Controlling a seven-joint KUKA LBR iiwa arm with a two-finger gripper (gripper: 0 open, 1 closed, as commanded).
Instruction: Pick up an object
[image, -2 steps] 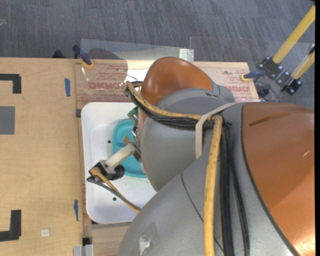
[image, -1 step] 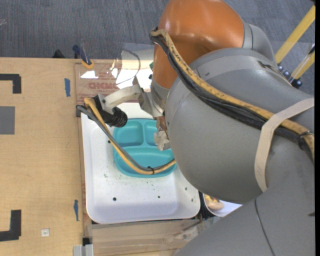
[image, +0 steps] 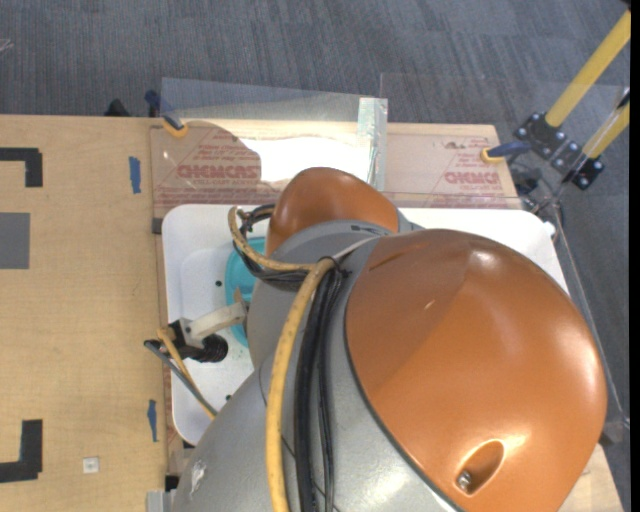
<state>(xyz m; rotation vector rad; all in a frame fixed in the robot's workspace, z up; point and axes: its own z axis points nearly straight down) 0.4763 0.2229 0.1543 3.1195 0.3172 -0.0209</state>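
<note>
the big grey and orange arm (image: 440, 340) hangs low over the left white bin (image: 185, 240) and covers most of it. a blue-green thing (image: 238, 275) lies inside that bin, half under the arm. i cannot tell if the gripper is open or closed.

A robotics lab: a grey-and-orange arm (image: 450, 370) looms centre over white bins (image: 190, 250), the plywood surface (image: 80, 300) at nine o'clock bears black tape marks (image: 30, 165), clear guard panels (image: 270, 110) stand at twelve o'clock, and grey carpet (image: 300, 40) lies beyond.
</note>
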